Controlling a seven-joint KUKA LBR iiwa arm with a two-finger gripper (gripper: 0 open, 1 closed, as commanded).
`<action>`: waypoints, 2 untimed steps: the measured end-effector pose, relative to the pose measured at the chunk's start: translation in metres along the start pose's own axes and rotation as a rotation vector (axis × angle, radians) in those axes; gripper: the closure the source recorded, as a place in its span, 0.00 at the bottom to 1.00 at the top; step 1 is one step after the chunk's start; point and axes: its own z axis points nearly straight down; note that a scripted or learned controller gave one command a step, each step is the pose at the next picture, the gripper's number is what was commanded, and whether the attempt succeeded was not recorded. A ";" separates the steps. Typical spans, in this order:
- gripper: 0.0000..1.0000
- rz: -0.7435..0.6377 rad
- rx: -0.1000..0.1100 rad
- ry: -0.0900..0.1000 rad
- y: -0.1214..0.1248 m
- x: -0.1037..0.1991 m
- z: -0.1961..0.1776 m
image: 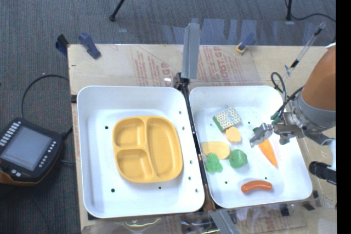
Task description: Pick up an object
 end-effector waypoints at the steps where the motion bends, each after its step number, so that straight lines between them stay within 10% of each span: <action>1: 0.00 0.077 -0.001 0.000 0.011 -0.042 0.113; 2: 1.00 0.083 0.002 0.002 0.010 -0.043 0.104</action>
